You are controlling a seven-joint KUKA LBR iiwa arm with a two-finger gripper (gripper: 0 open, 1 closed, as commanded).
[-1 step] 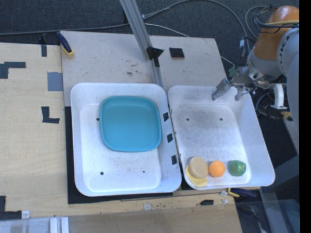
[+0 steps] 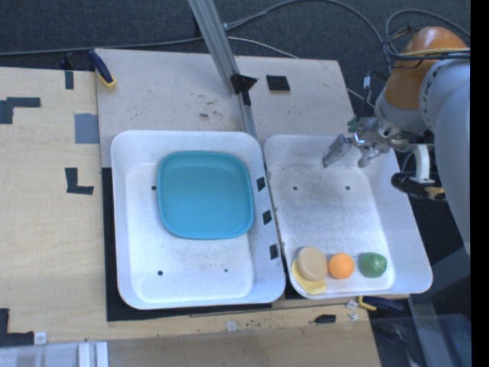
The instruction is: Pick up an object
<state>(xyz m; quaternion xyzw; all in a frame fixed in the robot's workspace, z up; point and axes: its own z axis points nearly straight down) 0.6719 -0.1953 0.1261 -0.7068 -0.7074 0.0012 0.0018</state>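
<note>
I see a small round orange ball at the right white bin's six o'clock edge, between a tan round disc on a yellow piece and a green ball. My two-finger metal claw hangs spread apart and grasping nothing at that bin's one o'clock, well apart from them; a flat teal square plate lies in the left white bin.

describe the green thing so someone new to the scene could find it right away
Look at the right-hand white bin, the one without the blue plate. Along its near edge sits a row of three small items; the green ball is the rightmost, beside the orange ball, and is the only green one.
</note>
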